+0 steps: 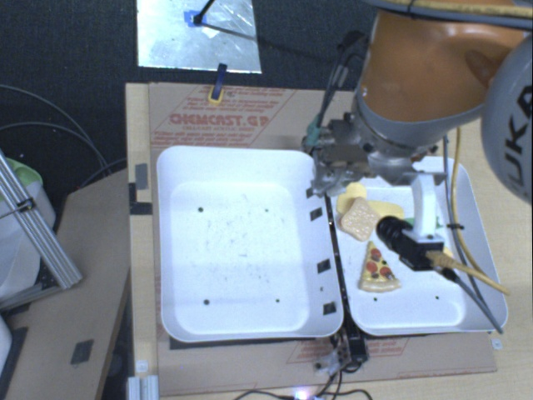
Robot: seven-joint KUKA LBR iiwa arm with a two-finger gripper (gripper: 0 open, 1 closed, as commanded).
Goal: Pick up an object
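At the upper left corner of the right-hand shallow white plastic bin (416, 307), close to the rim it shares with its neighbour, the gripper (329, 182) of the grey and orange arm hangs low over the bin. Its dark metal body hides the tips, so whether it is open or closed cannot be told. Three things lie in this bin, all in its left half. A pale yellow rounded toy piece (381, 210) lies just below the gripper in the view, partly hidden by the robot. A tan square cracker with a dotted face (360, 219) lies tilted on it, touching it, near the shared rim. Lower in the view and apart from the cracker, a toy pizza slice with red toppings (379, 269) lies flat on the bin floor, its point turned toward the cracker. The left-hand shallow white plastic bin (233, 223) sits alongside, its floor marked with a few dark dots. Both bins rest on a brown cardboard sheet with red lettering (225, 117), which lies on the worktop (92, 240). Beyond the cardboard lies a silvery square sheet (200, 23).
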